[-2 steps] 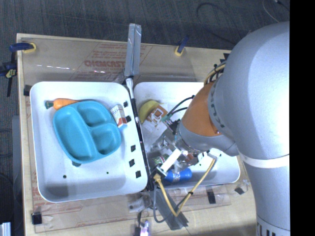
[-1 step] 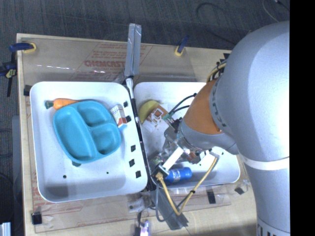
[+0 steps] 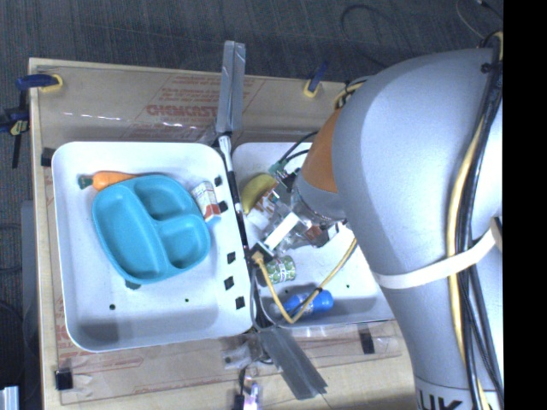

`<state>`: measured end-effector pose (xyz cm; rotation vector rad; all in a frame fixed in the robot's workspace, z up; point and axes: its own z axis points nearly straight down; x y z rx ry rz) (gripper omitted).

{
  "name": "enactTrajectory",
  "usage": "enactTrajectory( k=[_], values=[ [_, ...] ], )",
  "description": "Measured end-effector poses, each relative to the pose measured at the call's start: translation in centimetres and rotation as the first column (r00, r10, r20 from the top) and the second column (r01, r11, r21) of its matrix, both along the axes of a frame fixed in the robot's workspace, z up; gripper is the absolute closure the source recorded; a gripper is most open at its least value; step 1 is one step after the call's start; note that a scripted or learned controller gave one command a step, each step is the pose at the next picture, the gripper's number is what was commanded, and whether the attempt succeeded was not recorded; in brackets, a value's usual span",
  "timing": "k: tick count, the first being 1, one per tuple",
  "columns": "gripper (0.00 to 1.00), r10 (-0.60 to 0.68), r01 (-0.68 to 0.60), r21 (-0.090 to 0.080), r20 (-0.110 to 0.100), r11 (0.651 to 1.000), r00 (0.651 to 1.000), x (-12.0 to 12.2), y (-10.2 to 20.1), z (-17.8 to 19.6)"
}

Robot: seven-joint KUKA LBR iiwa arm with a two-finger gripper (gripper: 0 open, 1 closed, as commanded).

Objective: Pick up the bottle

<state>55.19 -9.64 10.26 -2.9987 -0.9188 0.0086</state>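
Blue, lying on its side, the bottle (image 3: 308, 301) rests in the right bin (image 3: 363, 290) close to that bin's near wall, toward the tabletop's near edge, with a yellow cable looping across it. The hand (image 3: 278, 237) hangs low over the same bin beside the divider, above a small green can (image 3: 280, 270) that lies between it and the bottle; a yellow object (image 3: 255, 189) sits farther back. Whether the hand is apart or together I cannot tell, and nothing shows clamped in it. The step looks like the approach. Next, the hand would need to shift toward the near wall, clear the can, align across the bottle's body and descend.
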Motion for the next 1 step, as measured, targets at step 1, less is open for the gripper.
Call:
enactTrajectory(
  k=[1],
  values=[
    [1.0, 0.107, -0.107, 0.0, 0.003, 0.994, 0.994, 0.16, -3.98, 3.73]
  ],
)
